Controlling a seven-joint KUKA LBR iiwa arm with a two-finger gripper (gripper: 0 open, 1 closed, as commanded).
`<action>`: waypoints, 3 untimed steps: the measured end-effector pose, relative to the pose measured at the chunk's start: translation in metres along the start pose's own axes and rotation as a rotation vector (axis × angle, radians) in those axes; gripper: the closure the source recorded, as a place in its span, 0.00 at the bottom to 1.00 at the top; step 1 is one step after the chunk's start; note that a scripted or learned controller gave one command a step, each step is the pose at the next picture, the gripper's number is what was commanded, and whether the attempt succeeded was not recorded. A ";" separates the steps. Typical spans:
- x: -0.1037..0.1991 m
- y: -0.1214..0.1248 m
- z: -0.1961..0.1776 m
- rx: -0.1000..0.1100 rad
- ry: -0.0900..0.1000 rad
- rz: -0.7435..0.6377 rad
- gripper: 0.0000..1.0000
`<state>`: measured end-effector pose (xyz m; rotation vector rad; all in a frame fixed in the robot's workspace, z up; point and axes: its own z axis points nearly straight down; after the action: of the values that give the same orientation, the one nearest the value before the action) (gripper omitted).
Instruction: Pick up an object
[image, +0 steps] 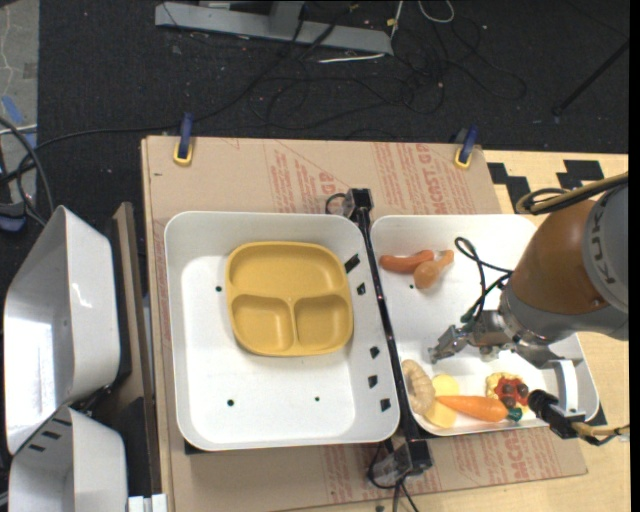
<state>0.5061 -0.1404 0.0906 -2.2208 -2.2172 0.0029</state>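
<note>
The cardboard-topped bench (300, 170) carries two white bins side by side — the left bin (195, 400) holds a yellow divided plate (290, 298), and the grey arm (570, 270) with its orange band reaches over the right bin (400, 235). The gripper (447, 345) hangs low over the middle of that bin, and its fingers look slightly parted with nothing between them, though the view is too small to be sure. A hot dog (407, 262) and a small orange piece (428, 273) lie near the far wall, well apart from the gripper — a carrot (472, 407), a pale potato-like piece (419, 385), a yellow chunk (446, 385) and a small red-and-green item (510, 388) crowd the near edge.
</note>
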 end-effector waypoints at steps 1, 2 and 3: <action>0.000 0.001 -0.011 -0.004 -0.001 0.002 1.00; -0.004 0.001 -0.054 -0.007 -0.002 -0.002 1.00; -0.001 -0.004 -0.114 -0.010 -0.003 -0.005 1.00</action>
<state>0.5021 -0.1419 0.2049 -2.2222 -2.2287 -0.0047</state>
